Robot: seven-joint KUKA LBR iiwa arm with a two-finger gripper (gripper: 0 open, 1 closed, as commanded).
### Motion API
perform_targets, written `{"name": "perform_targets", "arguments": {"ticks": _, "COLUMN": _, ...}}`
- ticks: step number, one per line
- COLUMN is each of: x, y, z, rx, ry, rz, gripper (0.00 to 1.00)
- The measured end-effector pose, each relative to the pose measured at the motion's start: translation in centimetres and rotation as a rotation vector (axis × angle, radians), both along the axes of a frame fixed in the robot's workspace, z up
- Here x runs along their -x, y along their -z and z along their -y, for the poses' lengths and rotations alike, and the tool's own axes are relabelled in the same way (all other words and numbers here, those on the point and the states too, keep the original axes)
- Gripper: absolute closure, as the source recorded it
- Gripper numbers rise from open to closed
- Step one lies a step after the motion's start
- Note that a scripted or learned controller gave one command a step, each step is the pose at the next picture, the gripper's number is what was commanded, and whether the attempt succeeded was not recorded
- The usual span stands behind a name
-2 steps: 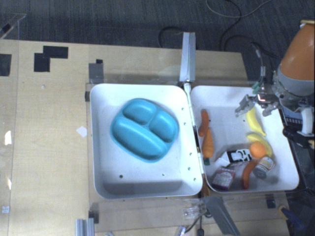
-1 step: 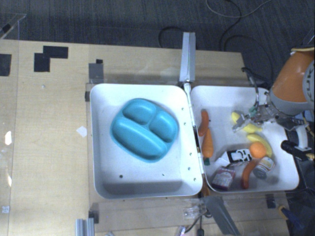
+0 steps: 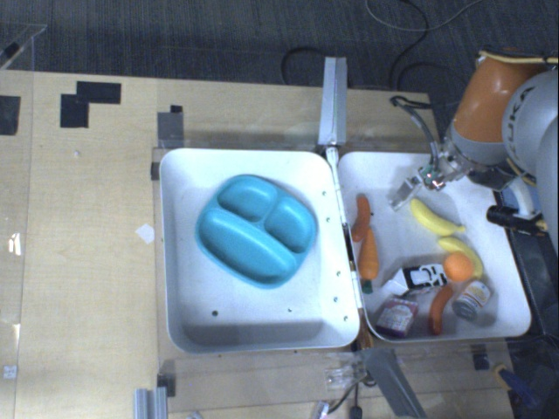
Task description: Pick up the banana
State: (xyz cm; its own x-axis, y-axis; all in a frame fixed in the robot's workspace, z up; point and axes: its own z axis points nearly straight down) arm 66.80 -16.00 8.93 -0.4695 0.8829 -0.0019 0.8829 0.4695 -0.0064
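The banana (image 3: pixel 434 216) lies in the right bin (image 3: pixel 498 321), its long axis running from 10 o'clock to 4 o'clock. The gripper (image 3: pixel 417 187) hangs just at its 10 o'clock end, fingers slightly spread, pinching nothing. At 5 o'clock sit a second banana (image 3: pixel 463 253) and an orange (image 3: pixel 458 268); a black box (image 3: pixel 424 277) has white print too small to read. The left bin (image 3: pixel 175 234) holds a blue plate (image 3: pixel 255 229). The surface (image 3: pixel 79 260) is pale wood; behind it the floor (image 3: pixel 175 16) is dark carpet.
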Motion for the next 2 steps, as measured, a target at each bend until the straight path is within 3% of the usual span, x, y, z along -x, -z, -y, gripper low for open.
{"name": "perform_targets", "arguments": {"ticks": 1, "x": 7.6, "y": -0.1, "z": -1.6, "rx": -0.004, "ry": -0.122, "rz": 0.012, "gripper": 0.0}}
{"name": "perform_targets", "arguments": {"ticks": 2, "x": 7.3, "y": -1.4, "z": -1.7, "rx": -0.004, "ry": -0.123, "rz": 0.02, "gripper": 1.0}}
